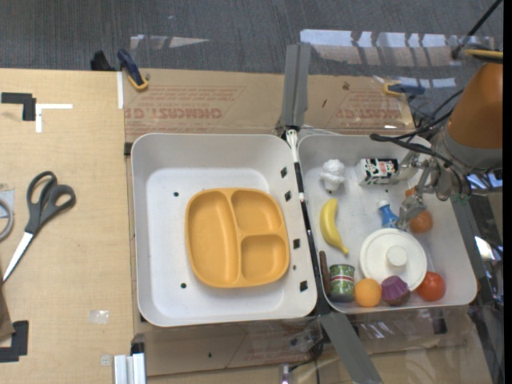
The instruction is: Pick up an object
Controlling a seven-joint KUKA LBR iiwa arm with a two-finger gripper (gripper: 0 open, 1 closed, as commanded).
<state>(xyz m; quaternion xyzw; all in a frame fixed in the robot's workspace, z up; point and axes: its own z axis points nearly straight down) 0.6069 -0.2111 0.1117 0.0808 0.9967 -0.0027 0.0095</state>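
tool [418, 202]: right side of frame, low in the right bin [456, 238], can't tell its state
orange ball [422, 222]: just below it

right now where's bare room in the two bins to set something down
Left bin: a bare white margin all round the yellow divided plate, widest at its left. Right bin is crowded: banana, white lid, can, fruit along the near wall, gripper working inside.

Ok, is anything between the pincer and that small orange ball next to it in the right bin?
Nothing visible stands between them. The pincer hangs just left of the small orange ball, which lies against the bin's right side. A small blue object and the white lid sit nearby, but to the side and below.
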